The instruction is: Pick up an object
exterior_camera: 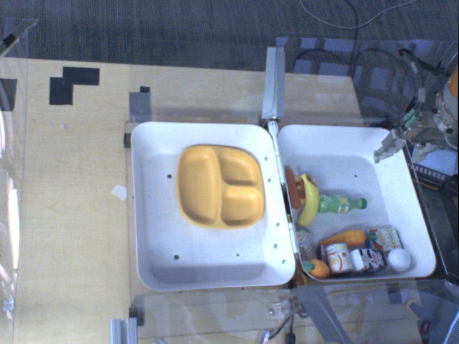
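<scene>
Right now your gripper [391, 147] hangs over the upper right corner of the right bin [344, 145], and you cannot tell from this slant how it is set. Everything worth picking lies down and to the left of it, crowded along the bin's lower edge and left wall. The curved, smooth yellow banana [309, 199] runs roughly up-down beside a green bottle [342, 205] lying left-right, with a white ball [399, 259] and small packets [351, 256] below; the yellow tray [219, 185] sits in the left bin [154, 213].
</scene>
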{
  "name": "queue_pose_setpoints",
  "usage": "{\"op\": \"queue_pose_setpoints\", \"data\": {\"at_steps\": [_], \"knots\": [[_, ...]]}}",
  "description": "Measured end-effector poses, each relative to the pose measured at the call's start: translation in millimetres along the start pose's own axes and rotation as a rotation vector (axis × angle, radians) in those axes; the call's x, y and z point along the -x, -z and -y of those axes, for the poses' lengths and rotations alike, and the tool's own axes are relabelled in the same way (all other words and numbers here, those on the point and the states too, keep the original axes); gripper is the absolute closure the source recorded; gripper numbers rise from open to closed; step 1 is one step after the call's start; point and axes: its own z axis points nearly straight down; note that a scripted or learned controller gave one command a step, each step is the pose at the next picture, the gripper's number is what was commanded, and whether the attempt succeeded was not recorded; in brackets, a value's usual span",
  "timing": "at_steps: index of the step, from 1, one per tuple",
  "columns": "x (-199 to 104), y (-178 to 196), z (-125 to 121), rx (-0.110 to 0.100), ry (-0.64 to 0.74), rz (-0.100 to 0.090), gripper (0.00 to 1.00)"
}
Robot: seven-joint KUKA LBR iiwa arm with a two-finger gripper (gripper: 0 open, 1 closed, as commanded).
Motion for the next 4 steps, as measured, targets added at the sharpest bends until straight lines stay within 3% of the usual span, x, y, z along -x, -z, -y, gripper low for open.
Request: {"op": "queue_pose_setpoints", "data": {"at_steps": [1, 2, 3, 4], "knots": [[-28, -89, 12, 0.001, 0.257, 0.000, 0.00], [-36, -157, 97, 0.011, 0.368, 0.004, 0.00], [-40, -158, 26, 0.010, 0.218, 0.003, 0.00], [-41, -146, 24, 0.015, 0.221, 0.002, 1.00]]}}
